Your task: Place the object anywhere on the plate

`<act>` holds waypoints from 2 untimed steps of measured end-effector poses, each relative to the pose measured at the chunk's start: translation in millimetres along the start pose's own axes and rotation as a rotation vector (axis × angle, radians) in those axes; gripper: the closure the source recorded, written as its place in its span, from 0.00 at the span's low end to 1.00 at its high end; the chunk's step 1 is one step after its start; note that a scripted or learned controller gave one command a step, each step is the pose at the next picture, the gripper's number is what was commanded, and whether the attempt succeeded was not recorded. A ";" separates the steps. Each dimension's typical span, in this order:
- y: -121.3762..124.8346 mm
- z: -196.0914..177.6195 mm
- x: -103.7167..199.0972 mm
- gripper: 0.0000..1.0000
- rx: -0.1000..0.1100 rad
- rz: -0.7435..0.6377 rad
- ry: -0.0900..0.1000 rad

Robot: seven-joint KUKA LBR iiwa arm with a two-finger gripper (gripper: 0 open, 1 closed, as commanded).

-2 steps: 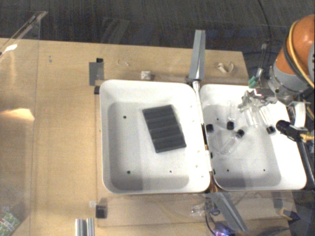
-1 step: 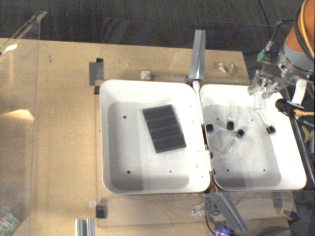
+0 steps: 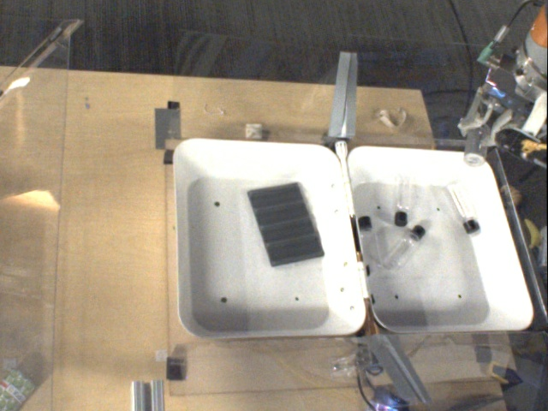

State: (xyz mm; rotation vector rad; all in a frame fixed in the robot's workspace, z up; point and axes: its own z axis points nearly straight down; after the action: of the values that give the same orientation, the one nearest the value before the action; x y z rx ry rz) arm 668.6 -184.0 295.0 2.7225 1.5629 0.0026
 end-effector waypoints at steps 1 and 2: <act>3.0 -62.1 -3.7 1.00 0.002 0.368 -0.001; -15.2 -100.9 -8.5 1.00 0.002 0.780 -0.001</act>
State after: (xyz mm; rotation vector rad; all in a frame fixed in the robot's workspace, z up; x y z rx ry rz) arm 651.0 -183.5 395.8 3.1146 0.4112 0.0011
